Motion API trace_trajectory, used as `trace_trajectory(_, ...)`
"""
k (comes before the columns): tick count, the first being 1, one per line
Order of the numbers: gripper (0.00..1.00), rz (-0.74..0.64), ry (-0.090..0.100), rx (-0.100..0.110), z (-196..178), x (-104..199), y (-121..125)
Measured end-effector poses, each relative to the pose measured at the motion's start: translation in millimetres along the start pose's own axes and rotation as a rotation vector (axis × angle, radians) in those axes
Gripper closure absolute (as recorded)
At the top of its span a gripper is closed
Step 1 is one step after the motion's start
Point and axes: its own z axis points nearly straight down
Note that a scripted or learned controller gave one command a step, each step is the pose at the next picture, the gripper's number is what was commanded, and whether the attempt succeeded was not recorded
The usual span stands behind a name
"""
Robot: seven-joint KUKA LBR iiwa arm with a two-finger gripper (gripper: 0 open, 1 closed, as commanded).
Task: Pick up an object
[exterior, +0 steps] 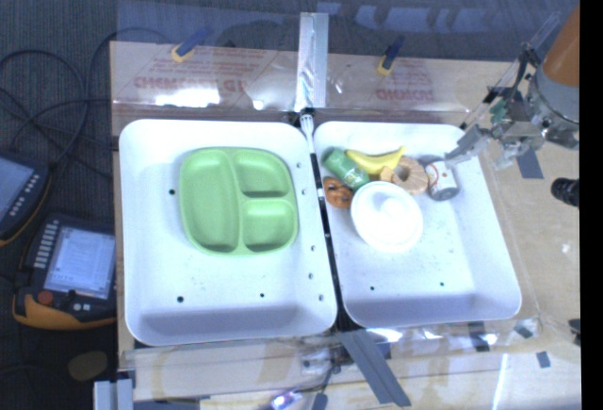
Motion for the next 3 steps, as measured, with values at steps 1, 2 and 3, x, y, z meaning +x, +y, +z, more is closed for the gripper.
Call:
trace_trajectory(1,0.0,0.067,-0.005,0.002,118,16,24)
trace_trajectory(2,0.0,0.096,-0.004,-0.002,140,18,35)
trace_trajectory(3,1.0,0.094,-0.008,0.001,131,18,34)
